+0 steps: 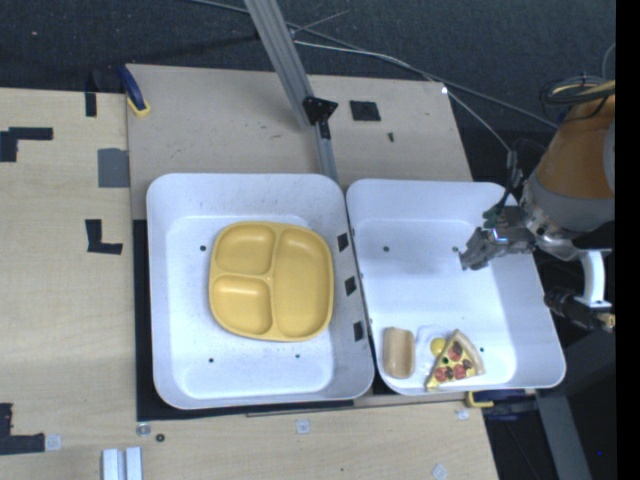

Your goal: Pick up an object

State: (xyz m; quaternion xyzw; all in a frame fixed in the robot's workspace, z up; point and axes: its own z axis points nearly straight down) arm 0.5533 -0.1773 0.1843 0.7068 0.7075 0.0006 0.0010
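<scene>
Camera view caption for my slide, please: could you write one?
Gripper above the right bin, away from the pizza slice and tan block; yellow divided plate in the left bin.

Arm (580,158) is showing a rounded orange band above a grey wrist; small dark metal gripper (478,252) sticking out beyond it, thin black cable running along the wrist, white bracket sitting just below.

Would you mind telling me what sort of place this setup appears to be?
Most likely a robotics lab bench for grasping trials: two white bins side by side on a plywood bench, toy items such as a pizza slice and a yellow divided plate, and a gripper reaching in.
</scene>
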